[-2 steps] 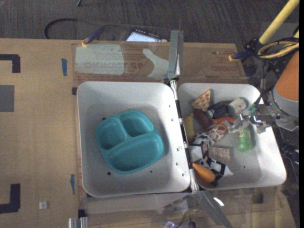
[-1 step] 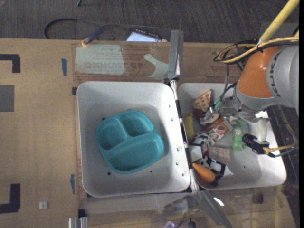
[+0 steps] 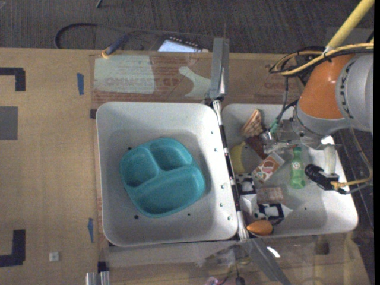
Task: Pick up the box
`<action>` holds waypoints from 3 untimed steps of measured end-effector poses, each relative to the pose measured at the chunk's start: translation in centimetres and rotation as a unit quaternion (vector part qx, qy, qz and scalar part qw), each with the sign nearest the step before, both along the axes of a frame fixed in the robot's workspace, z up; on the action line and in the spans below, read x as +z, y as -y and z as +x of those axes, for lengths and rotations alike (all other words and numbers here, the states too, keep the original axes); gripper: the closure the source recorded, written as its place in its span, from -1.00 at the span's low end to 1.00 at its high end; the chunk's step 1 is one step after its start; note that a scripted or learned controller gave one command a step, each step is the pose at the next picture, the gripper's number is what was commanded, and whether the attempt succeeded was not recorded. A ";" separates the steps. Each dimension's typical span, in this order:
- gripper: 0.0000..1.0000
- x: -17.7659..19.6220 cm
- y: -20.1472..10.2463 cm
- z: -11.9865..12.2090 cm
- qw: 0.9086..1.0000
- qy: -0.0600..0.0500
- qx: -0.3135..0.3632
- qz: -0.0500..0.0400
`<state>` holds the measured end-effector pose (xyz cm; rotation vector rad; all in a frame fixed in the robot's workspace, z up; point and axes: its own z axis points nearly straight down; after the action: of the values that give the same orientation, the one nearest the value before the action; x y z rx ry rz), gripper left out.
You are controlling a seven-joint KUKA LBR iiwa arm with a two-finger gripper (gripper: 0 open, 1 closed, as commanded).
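Counter [image 3: 47, 159] of brown board carries two shallow white bins side by side, as we count them. In the left bin [image 3: 119, 120] we see one teal plate [image 3: 162, 176] with three compartments, lying flat near the middle. The right bin [image 3: 341, 209] holds a loose cluster: one small box [image 3: 266, 168] with orange and white print, tilted, with one green bottle [image 3: 296, 168] just beside it on its right, one triangular waffle-patterned piece [image 3: 253, 123] near the far wall, one yellow piece [image 3: 237, 158] by the divider, one brown block [image 3: 270, 193] just below the box and one orange piece [image 3: 259, 227] at the near edge. One grey arm [image 3: 332, 94] with an orange band reaches in from the right. Its tool [image 3: 274, 136] hangs over the right bin, just above the box; we cannot tell how its grip is set, nor whether it touches the box.
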<state>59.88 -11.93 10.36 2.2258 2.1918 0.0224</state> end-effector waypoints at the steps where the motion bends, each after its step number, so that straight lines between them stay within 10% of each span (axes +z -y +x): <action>1: 1.00 14.2 -6.5 6.8 0.993 -0.011 -0.114 0.002; 2: 1.00 8.1 -20.0 6.7 0.986 -0.013 -0.168 0.003; 3: 1.00 -0.6 -26.3 2.3 0.990 -0.011 -0.138 0.003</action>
<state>62.19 14.34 9.76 2.5208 1.8752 0.0013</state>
